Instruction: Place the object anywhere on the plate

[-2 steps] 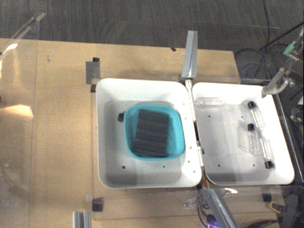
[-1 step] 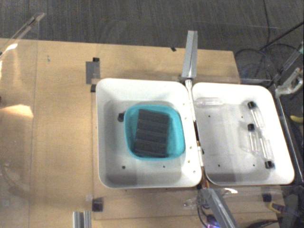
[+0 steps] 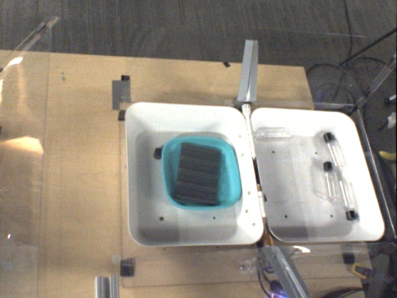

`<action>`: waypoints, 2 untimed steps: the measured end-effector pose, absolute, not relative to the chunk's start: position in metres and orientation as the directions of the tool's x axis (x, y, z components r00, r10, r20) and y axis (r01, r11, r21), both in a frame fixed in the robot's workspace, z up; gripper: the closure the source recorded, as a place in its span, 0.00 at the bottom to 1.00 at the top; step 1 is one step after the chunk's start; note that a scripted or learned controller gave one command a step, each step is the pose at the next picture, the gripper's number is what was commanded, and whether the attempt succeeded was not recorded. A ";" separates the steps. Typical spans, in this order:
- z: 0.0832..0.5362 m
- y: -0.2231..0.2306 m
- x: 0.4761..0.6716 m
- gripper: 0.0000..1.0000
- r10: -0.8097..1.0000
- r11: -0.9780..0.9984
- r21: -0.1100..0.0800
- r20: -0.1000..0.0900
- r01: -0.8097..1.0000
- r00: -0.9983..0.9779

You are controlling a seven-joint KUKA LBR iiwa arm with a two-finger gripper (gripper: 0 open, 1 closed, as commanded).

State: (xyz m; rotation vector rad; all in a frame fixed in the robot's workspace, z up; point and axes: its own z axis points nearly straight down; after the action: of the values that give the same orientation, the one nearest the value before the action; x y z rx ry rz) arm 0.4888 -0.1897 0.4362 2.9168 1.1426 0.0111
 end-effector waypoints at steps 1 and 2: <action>0.436 -0.201 0.489 0.00 0.579 -0.815 0.010 0.005 0.579 0.815; 0.436 -0.205 0.489 0.00 0.474 -0.880 0.009 0.007 0.474 0.880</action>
State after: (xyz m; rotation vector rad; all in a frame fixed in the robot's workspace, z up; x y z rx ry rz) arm 0.4887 -0.2049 0.4363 3.0390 0.7666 0.0135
